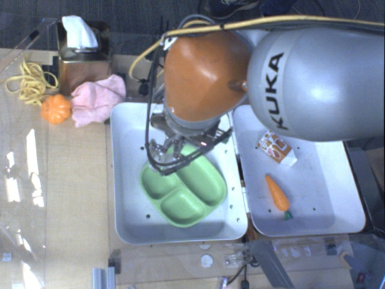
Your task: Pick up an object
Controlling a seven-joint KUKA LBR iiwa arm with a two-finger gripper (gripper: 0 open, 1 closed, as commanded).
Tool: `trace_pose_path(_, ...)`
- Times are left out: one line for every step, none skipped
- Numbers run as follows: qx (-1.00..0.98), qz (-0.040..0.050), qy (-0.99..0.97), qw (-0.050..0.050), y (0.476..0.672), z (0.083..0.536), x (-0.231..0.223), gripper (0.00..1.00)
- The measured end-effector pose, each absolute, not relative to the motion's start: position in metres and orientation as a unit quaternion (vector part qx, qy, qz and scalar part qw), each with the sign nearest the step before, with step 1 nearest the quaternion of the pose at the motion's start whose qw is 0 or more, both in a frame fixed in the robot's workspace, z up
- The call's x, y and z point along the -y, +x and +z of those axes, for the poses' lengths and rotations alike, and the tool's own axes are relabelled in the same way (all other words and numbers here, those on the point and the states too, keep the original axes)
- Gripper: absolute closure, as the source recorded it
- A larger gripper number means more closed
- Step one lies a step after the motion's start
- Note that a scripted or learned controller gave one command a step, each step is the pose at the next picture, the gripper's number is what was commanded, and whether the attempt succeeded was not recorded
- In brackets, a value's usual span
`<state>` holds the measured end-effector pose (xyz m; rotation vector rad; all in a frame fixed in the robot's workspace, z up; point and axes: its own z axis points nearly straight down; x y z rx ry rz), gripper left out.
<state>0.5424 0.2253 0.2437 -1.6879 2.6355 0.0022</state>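
Observation:
A green divided plate (186, 191) lies tilted in the left white bin (129, 161). My gripper (171, 155) hangs over the plate's upper left rim, under the orange band of the arm (201, 71). Cables and the wrist hide its tips. In the right bin (325, 215) lie an orange carrot (277, 192) and a small red and white carton (276, 147).
On the bench to the left of the bins are a pink cloth (96, 99), a small orange pumpkin (56, 108), a yellow cord (29, 80) and a brown tissue box (81, 53). The grey arm covers the back of both bins.

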Motion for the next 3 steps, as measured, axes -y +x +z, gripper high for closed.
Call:
trace_pose_path(-0.786, -0.0013, -0.618, 0.012, 0.565, 0.316, -0.170, 1.00)
trace_pose_path(-0.872, 0.0006, -0.489, 0.002, 0.487, 0.152, -0.214, 1.00)
trace_pose_path(-0.909, 0.0009, -0.418, 0.011, 0.504, 0.352, -0.198, 1.00)
